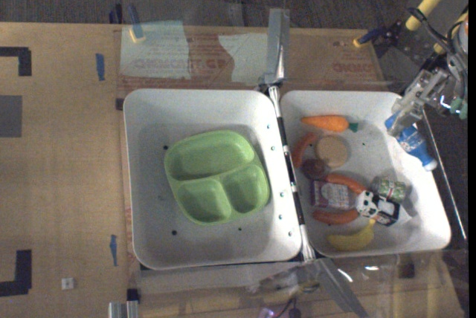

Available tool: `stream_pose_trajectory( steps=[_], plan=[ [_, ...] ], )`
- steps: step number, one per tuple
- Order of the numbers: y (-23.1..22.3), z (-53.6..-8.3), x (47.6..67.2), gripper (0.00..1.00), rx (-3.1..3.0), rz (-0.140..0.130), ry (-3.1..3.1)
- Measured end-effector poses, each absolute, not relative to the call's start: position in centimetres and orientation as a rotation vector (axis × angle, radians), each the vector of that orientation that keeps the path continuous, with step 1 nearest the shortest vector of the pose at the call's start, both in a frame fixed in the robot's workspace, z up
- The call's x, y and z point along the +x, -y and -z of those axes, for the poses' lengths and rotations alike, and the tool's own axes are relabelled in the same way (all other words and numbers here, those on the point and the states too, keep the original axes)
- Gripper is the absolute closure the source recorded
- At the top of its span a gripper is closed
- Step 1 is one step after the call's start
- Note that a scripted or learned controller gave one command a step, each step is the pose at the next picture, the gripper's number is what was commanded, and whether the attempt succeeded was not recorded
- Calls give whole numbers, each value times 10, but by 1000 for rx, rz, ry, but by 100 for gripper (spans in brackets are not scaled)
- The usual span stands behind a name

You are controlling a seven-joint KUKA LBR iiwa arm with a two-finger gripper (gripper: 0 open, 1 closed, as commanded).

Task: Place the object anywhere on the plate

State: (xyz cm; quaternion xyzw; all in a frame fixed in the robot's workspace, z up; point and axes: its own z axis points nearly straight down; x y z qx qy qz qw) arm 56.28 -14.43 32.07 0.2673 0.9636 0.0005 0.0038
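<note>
Tool (407, 114) sits over the right bin's far right rim, grip state we can't tell, so the plate (216, 175) lies well left, past the toy pile.

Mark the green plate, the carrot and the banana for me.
green plate (212, 153): camera view, floor of its large upper compartment.
carrot (324, 122): camera view, middle of the orange body.
banana (352, 238): camera view, middle of the yellow curve.

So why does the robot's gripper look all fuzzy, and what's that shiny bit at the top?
Camera view: the gripper at the right edge is smeared by blur, while the green plate is sharp; the shiny patch is glare on clear plastic behind the bins.
</note>
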Motion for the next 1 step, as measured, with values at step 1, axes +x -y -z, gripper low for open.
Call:
stream_pose_trajectory(
  steps=[1],
  plan=[
    [147, -311, 563, 100, 955, -2, -2990]
  ],
)
